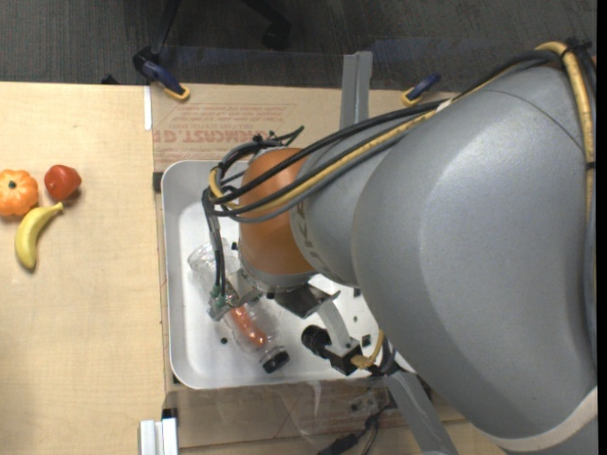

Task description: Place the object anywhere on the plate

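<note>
The grey arm reaches over the white bin (pixel 180 282), its orange band (pixel 270 221) above the bin's middle. Below the band, my gripper (pixel 237 297) points down into the bin, mostly hidden by the wrist. A clear plastic bottle (pixel 251 328) with reddish contents and a black cap lies on the bin floor right beside it, towards the near edge. Whether the gripper touches the bottle is hidden. A crumpled clear plastic item (pixel 201 259) lies just left of the gripper.
On the wooden bench to the left lie an orange fruit (pixel 16 193), a red fruit (pixel 63 181) and a banana (pixel 32 236). Cardboard (pixel 223 126) lies behind the bin. The arm's bulk covers the right half of the view.
</note>
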You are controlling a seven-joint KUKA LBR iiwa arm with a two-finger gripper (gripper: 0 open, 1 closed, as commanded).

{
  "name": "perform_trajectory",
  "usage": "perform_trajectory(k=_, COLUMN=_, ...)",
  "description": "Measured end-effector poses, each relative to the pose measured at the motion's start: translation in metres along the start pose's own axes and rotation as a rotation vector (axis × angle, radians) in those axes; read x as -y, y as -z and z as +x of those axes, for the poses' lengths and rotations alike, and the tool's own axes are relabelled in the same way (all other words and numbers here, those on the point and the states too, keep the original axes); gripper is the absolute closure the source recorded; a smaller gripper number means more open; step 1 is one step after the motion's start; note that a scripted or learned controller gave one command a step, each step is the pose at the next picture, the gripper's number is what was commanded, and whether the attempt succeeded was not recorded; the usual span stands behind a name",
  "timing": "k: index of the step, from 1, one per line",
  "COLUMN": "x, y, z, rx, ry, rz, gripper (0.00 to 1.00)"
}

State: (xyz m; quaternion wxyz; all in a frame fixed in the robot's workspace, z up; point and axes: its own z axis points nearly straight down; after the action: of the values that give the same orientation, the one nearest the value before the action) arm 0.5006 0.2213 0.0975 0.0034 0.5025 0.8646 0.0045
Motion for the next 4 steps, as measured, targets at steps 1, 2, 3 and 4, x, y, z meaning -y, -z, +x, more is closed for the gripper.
perform_trajectory(k=1, x=0.000, y=0.000, z=-0.011, rx=-0.002, ry=-0.078, rz=0.000, gripper=1.00)
perform_trajectory(k=2, x=0.025, y=0.026, z=-0.008, rx=0.004, ry=-0.067, rz=-0.003, gripper=1.00)
perform_trajectory(k=3, x=0.014, y=0.001, z=0.006, rx=0.008, ry=-0.036, rz=-0.012, gripper=1.00)
perform_trajectory(k=4, x=-0.004, y=0.067, z=-0.039, rx=-0.001, ry=0.112, rz=0.014, gripper=1.00)
